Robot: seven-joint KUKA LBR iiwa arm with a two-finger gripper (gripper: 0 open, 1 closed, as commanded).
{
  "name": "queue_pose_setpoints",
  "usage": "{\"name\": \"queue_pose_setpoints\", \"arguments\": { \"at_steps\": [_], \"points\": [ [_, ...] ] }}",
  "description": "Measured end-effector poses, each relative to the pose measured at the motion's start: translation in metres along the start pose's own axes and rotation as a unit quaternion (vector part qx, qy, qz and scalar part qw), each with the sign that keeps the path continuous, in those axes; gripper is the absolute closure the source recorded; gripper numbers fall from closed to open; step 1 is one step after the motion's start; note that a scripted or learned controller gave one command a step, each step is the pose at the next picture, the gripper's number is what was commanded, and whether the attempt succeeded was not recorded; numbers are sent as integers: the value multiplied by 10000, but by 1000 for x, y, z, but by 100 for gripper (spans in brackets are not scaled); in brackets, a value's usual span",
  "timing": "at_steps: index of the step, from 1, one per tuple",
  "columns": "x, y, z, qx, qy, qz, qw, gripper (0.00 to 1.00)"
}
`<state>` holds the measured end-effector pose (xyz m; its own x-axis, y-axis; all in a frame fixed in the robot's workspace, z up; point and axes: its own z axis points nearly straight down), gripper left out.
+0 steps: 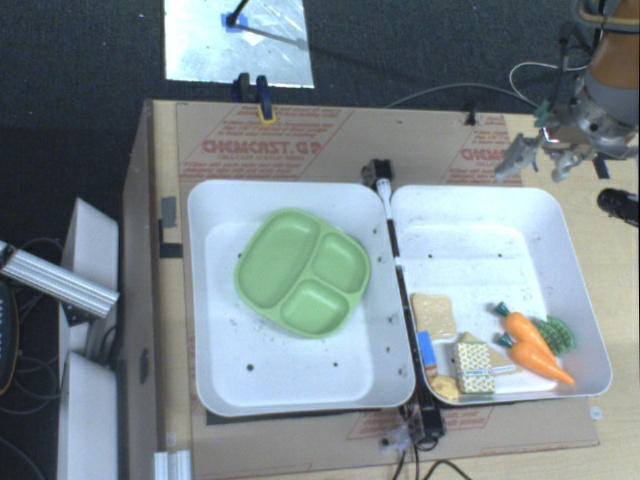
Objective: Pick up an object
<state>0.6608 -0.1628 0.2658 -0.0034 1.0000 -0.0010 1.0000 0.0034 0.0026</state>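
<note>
Hovering beyond the far right corner of the right bin [570, 238], the end effector [540, 158] hangs over the bench [300, 138] with its fingers spread apart and nothing between them. Well below it in the camera view — toward the near edge of that bin — lie two toy carrots [535, 346] with green tops, touching each other. Further to the left of them sit a tan cracker-like slab [433, 315], a small blue piece [426, 351] and a patterned block [475, 366]. Far to its left, the other bin [215, 368] holds a green divided plate [303, 271].
</note>
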Motion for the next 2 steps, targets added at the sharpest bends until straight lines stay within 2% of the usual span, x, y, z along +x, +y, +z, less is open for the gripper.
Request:
{"name": "queue_pose_setpoints", "arguments": {
  "at_steps": [1, 2],
  "points": [
    [-44, -106, 160, 32, 5, 17, 10000, 0],
    [-43, -175, 181, 12, 3, 14, 10000, 0]
  ]
}}
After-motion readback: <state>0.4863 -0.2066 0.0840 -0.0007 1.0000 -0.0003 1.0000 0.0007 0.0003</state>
